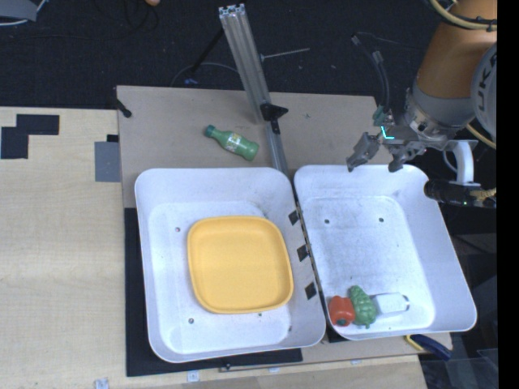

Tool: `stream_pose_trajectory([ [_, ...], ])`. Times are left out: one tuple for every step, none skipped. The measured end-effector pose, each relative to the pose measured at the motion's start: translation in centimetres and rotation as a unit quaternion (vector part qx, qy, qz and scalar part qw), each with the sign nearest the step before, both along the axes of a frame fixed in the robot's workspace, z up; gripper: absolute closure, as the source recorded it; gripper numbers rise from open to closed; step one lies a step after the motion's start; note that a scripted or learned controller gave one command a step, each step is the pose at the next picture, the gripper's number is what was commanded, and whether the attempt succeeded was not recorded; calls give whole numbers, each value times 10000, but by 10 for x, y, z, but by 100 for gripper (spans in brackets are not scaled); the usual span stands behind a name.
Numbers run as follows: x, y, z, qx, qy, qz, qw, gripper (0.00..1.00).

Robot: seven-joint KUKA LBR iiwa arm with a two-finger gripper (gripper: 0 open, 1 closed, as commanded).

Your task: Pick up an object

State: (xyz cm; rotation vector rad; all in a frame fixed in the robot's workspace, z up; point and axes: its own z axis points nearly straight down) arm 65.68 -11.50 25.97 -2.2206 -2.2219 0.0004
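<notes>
the kuka arm (pixel 454 55) reached in from the right, its gripper (pixel 376 159) hanging over the far rim of the right bin (pixel 438 241) with its two fingers spread and nothing between them. the left bin (pixel 154 217) carried a square yellow plate (pixel 240 263) lying flat at its centre. in the near corner of the right bin, well apart from the gripper, a small cluster waited: a white piece (pixel 392 304), a green toy vegetable (pixel 362 306) touching it, and a red one (pixel 341 310) just beside that. a green bottle (pixel 232 142) lay on its side on the bench behind the left bin. judging by this, no pick had been made; the approach, the closing and the lift all remained.
</notes>
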Motion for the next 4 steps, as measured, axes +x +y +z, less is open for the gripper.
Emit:
stream_pose_trajectory([
  [0,0,0,0,0,0,10000,0],
  [-3,7,-60,2,23,-3,10000,0],
  [-8,-2,-115,2,24,-3,10000,0],
  [-9,-1,-168,2,24,1,10000,0],
])
